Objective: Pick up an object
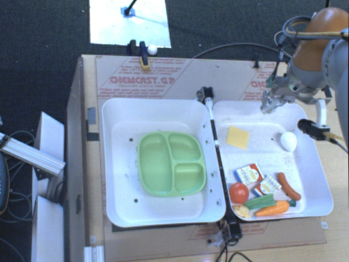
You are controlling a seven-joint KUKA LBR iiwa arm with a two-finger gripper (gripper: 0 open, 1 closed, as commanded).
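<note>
The right bin (313, 162) holds a yellow cheese slice (238, 137) and a white egg (288, 141) in its far half. Near its front lie two small cartons (248, 174) (267, 185), a red tomato (239, 192), a sausage (288, 186), a carrot (272, 208) and a green vegetable (259, 202). My gripper (271, 105) hangs over the far rim of the right bin, above and behind the cheese and the egg, with nothing seen in it.
The left bin (120, 146) carries a green divided plate (170, 163). A dark rail (214, 141) runs between the bins. A white sheet (128, 14) lies on the floor behind the bench.
</note>
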